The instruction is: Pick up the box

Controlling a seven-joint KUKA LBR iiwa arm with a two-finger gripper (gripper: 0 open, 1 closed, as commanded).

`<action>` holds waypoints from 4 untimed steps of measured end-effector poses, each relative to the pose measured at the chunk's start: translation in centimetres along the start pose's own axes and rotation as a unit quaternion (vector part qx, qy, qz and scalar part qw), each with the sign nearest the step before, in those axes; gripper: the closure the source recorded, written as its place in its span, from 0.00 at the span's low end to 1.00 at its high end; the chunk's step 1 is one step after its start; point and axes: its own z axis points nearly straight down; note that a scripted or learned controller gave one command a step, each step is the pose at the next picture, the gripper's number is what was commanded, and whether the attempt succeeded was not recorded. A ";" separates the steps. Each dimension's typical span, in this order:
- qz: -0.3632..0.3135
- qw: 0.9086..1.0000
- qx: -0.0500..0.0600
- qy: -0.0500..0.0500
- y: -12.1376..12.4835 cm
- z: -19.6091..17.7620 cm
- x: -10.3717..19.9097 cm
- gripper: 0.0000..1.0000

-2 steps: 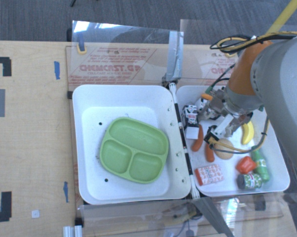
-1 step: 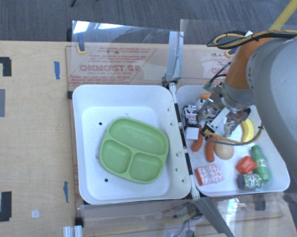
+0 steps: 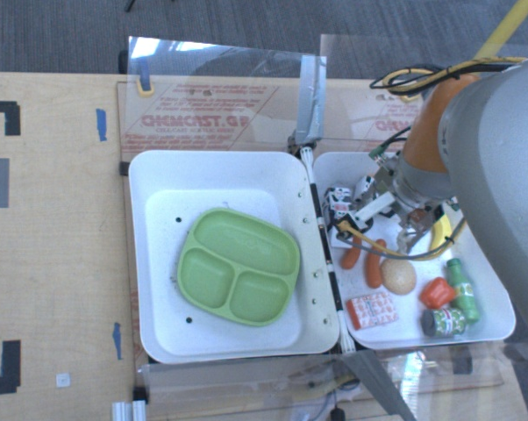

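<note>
Wooden bench (image 3: 53,261) under white bins (image 3: 150,191).

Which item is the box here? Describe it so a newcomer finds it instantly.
Look in the right-hand bin, the one crowded with toy food under the arm. Along its near edge, at the left corner, lies the box: a small flat red-and-white patterned packet. Its neighbours are rounded: an orange carrot and a tan ball.
</note>
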 end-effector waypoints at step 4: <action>0.209 0.978 0.000 -0.001 -2.1 -9.8 6.2 1.00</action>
